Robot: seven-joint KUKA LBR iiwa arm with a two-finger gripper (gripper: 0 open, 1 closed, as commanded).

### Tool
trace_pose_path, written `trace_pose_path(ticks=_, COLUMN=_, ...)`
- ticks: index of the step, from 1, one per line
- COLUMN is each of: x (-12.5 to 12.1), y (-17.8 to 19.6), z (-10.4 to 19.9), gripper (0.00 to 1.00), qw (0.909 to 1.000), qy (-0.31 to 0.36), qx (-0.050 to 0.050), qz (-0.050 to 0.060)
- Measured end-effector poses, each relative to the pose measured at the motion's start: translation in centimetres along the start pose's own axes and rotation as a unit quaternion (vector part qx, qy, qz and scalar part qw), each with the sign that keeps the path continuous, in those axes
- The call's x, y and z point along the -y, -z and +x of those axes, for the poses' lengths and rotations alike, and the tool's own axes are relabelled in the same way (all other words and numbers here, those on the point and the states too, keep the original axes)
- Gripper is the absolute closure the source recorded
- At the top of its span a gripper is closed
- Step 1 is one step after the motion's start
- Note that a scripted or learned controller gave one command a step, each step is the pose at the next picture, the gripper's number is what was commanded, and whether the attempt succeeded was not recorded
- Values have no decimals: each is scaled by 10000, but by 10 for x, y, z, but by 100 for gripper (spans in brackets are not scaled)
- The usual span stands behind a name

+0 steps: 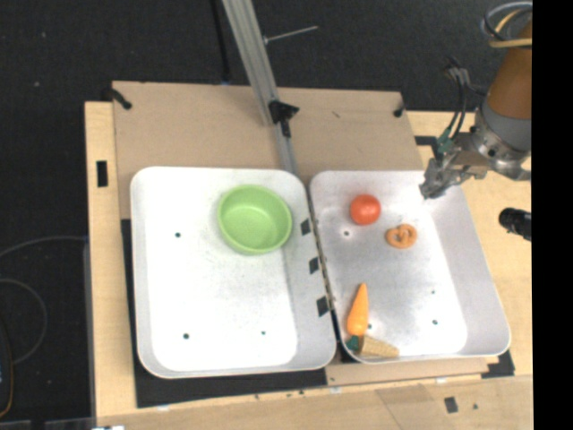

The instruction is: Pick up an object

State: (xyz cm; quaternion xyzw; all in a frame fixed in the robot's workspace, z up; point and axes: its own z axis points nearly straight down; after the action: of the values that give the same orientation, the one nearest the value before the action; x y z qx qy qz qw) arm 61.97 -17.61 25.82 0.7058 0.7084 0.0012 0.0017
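Observation:
The right bin (448, 267) holds a red tomato (364, 210), a small orange-brown pretzel-like piece (401, 236), an orange carrot (358, 308) and a tan wedge (379, 348) at its front edge. My gripper (436, 179) hangs over the bin's far right corner, to the right of the tomato and above the pretzel piece, with nothing visibly in it. A green bowl (255, 219) sits in the left bin (179, 285).
A grey metal post (255, 52) rises from the back between the two bins. The arm's orange band (510, 83) and cables are at the right edge. Brown board (197, 128) lies behind the bins.

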Motion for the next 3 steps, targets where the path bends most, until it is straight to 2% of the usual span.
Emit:
trace_pose_path(ticks=1, x=8, y=-10, z=49, gripper=100, qw=10000, qy=8, qx=-3, qz=21)
trace_pose_path(ticks=3, x=10, y=6, z=153, gripper=100, qw=10000, qy=24, qx=-13, qz=4)
